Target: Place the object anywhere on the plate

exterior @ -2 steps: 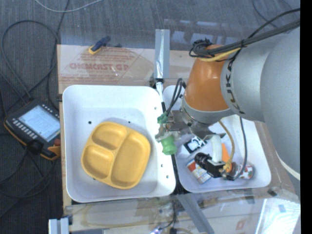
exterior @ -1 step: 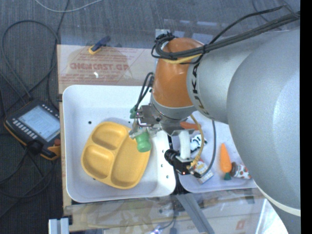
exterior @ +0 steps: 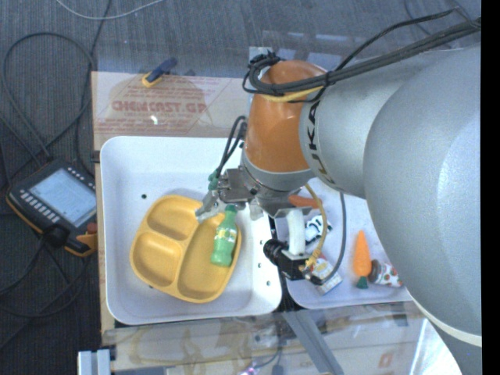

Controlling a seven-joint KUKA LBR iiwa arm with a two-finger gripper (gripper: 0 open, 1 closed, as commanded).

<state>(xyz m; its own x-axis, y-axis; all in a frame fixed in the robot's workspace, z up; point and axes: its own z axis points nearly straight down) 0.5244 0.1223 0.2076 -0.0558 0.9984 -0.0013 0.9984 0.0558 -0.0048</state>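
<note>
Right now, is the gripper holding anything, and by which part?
Cannot be told. The gripper sits at the top of the green bottle on the yellow plate, its grip unclear.

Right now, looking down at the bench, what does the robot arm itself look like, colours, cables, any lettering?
The arm is bulky, rounded and light grey, with a glossy orange band above the wrist. Dark lettering runs down the grey shell beside that band, partly hidden. Black cables loop over the top of the arm, and thinner ones trail down by the wrist. The hand is a small grey metal assembly with a green fitting.
</note>
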